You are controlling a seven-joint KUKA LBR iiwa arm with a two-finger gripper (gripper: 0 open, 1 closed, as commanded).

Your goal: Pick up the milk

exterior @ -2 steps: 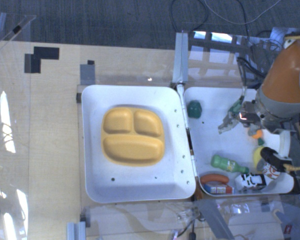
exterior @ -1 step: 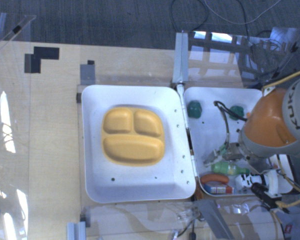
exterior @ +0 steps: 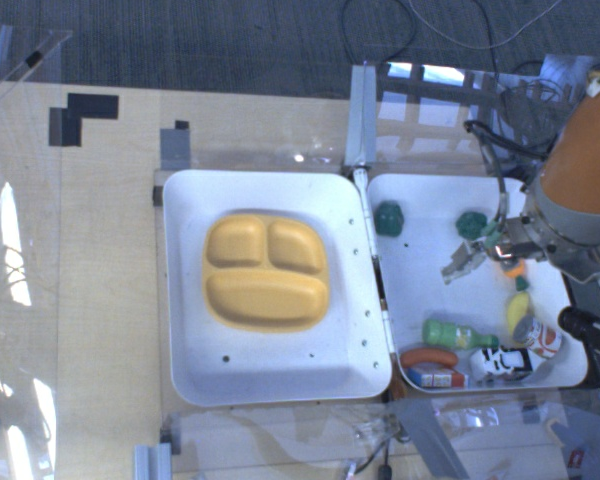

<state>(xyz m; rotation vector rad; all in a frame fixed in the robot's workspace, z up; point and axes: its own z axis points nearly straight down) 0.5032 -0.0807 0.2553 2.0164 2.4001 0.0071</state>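
A: What are the biggest things on the light wooden bench (exterior: 90, 268)?

B: Two shallow white plastic bins stand side by side. The left bin (exterior: 190, 368) holds a yellow plastic tray with three compartments (exterior: 267, 270), lying in its middle. The right bin (exterior: 420, 288) holds the small objects.

A: And the arm?

B: The grey arm with the orange band (exterior: 585, 158) comes in from the right, above the right bin. Its two-finger gripper (exterior: 463, 265) hangs over the middle of that bin. The metal fingers stand slightly apart, pointing to the left and down, and nothing is between them.

A: Where is the milk?

B: The small black and white milk carton (exterior: 502, 361) lies at the front edge of the right bin, near its right corner, well apart from the gripper. Just left of it lies a green plastic bottle (exterior: 458, 334) on its side, and below that a red sausage-shaped toy (exterior: 430, 357). A yellow banana-shaped toy (exterior: 519, 313) is just above the carton.

A: Anything else?

B: A dark green round toy (exterior: 388, 217) sits near the left wall of the right bin, and another green toy (exterior: 471, 224) lies close to the gripper.
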